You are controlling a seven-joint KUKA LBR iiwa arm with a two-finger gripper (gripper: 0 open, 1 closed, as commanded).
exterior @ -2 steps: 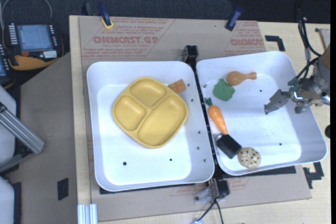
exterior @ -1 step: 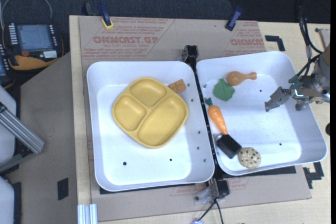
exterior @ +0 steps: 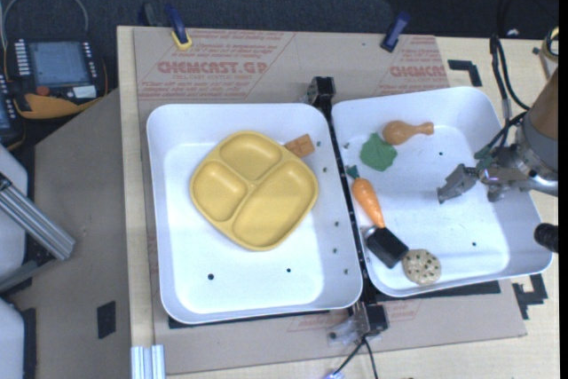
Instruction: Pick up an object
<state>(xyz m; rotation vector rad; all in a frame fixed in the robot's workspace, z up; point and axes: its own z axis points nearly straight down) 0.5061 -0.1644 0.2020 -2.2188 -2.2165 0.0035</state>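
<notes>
Two shallow white bins sit side by side on the bench. The left bin (exterior: 177, 217) holds a yellow divided plate (exterior: 255, 189), with a small brown block (exterior: 301, 146) touching its upper right edge. The right bin (exterior: 479, 115) holds a tan toy drumstick (exterior: 406, 132) near its upper edge, a green leafy piece (exterior: 378, 154) just below that, an orange carrot (exterior: 367, 201) along the left wall, a black block (exterior: 386, 246) below the carrot, and a speckled cookie (exterior: 421, 266) just beside the block at the lower edge. The gripper (exterior: 461, 185) hangs over the bare middle right of the right bin, fingers spread open with nothing between them, well apart from every object.
</notes>
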